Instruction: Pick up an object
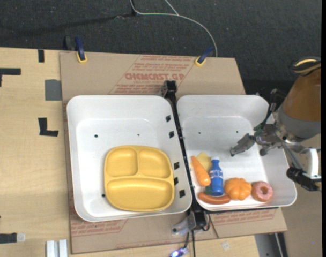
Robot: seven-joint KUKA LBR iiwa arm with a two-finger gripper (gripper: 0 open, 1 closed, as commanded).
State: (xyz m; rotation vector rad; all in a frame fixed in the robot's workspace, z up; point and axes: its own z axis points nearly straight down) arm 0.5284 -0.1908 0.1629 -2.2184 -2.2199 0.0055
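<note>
Along the lower edge of the right-hand shallow white bin (227, 107) lie the small toy foods: a red-brown plastic sausage (213, 198), a blue toy bottle with a white label (216, 176) whose print is too small to read, an orange plastic carrot (200, 170), a pale yellow piece (205, 158) half hidden behind the carrot, an orange toy pumpkin (237, 188), and a pink ring doughnut (261, 191) nearest the lower right corner. In the left-hand white bin (82, 122) sits a yellow plastic tray with three compartments (139, 178). Further up, in the middle right of the frame, the grey two-finger gripper (239, 148) hangs over bare bin floor, well apart from the toys; whether its fingers are apart or together I cannot tell. The arm is cut off at the right edge. At the top, the brown cardboard sheet (147, 74) reads "CHEMCAST GP" in red, partly blocked by the bins.
</note>
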